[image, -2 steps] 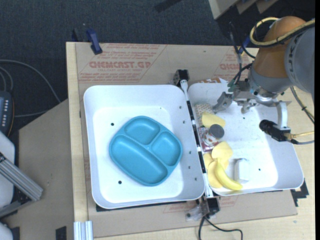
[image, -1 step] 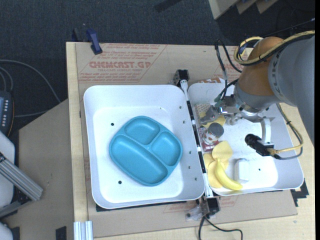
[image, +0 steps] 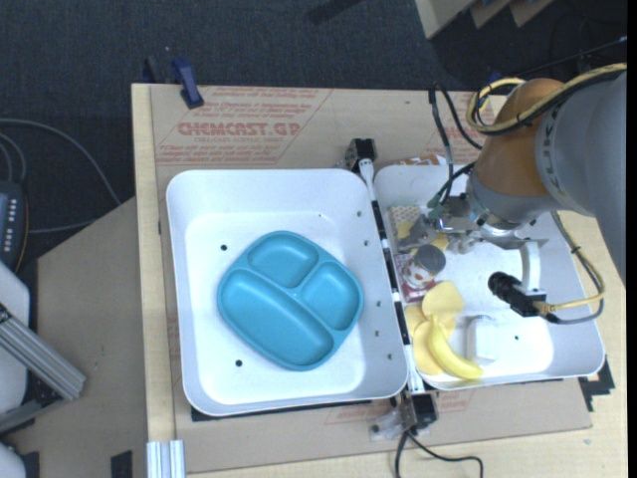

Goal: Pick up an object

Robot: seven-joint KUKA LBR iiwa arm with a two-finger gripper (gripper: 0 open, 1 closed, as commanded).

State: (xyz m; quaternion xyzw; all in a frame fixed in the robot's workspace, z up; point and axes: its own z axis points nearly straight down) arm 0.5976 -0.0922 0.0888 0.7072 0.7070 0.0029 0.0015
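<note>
The light wooden worktop (image: pixel 149 267) carries two shallow white plastic bins set edge to edge, so that an object lifted from one can be carried across to the other.

The left white bin (image: pixel 199 207) holds a single thing: a blue, rounded plastic plate with three compartments (image: pixel 289 299), lying flat near the middle, skewed, and well apart from the walls. Flat and wide, it would probably be a poor candidate for a two-finger pinch.

The right white bin (image: pixel 572 352) holds the clutter from which a pick seems meant. Against its left wall lies a yellow plastic banana (image: pixel 445 355), its curve running down toward the near edge, with a paler yellow rounded piece (image: pixel 442 300) touching it just above. Beyond these sit a small grey round-topped object (image: pixel 429 259) and some mixed packaging, too jumbled to tell apart. A pale, boxy translucent item (image: pixel 485 339) lies just beside the banana on its right.

The grey arm with its orange band (image: pixel 518 137) reaches down over the far part of this bin, and the gripper (image: pixel 445 225) hangs above the jumble near the grey object. I cannot tell what its state is, and nothing can be seen held. A black cable fitting (image: pixel 513 293) hangs from the wrist over the bin floor.
</note>
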